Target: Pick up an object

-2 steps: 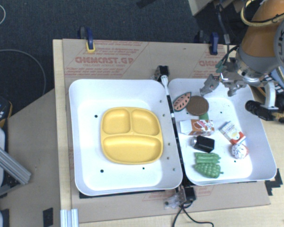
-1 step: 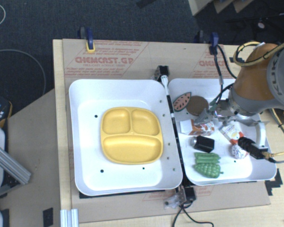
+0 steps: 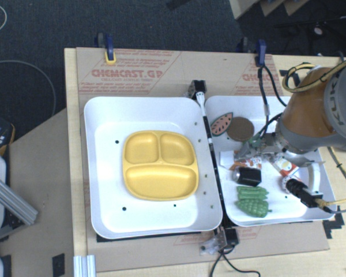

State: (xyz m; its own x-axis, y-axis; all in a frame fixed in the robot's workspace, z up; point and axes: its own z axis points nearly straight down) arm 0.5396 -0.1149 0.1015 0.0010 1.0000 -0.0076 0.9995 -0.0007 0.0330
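Your arm (image 3: 311,111) reaches in from counter's (image 3: 75,154) right edge, wrist low over middle of right bin (image 3: 314,215). Pincer (image 3: 264,145) sits down among objects there — you cannot tell from here whether it is apart or together. Green toy (image 3: 252,201) lies near right bin's front edge; black block (image 3: 248,176) just behind it. Watermelon slice (image 3: 221,124) and brown disc (image 3: 240,129) rest at bin's back left corner. Left bin (image 3: 104,212) carries yellow divided plate (image 3: 160,165) at its centre.

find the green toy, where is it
The green toy lies at the near edge of the right bin, just below a black block.
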